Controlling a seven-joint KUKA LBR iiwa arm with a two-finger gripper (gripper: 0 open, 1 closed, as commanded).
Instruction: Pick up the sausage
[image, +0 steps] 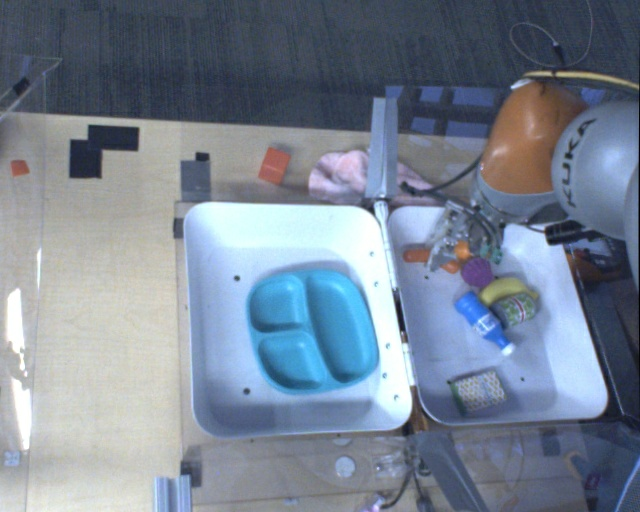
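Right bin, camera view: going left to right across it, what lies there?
Sausage → gripper → blue bottle → can. The purple piece, banana and mesh-patterned block overlap these in order, so I leave them out.

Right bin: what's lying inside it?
The right bin holds a sausage, blue bottle, yellow banana, purple piece and patterned block. The pincer covers anything beneath it.

Small reddish-brown sausage (416, 255), lying flat, right bin's upper-left corner
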